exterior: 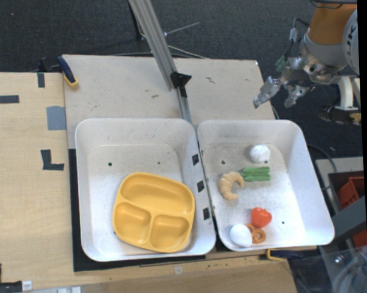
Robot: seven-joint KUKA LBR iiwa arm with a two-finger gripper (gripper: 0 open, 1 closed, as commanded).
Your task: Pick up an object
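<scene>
Your gripper (283,91) hangs above the right bin's (292,132) far rim, fingers spread with nothing between them, croissant (230,184) lying mid-bin, touching the green piece (256,173), well apart from it.

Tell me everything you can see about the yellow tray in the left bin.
The yellow tray is a divided plate that looks like smooth plastic, with rounded corners and a raised rim. It has three compartments: one long one across its far side and two smaller ones on its near side. It lies flat, right side up, turned slightly askew, on the floor of the left bin, toward the near right corner. Nothing lies in it.
</scene>
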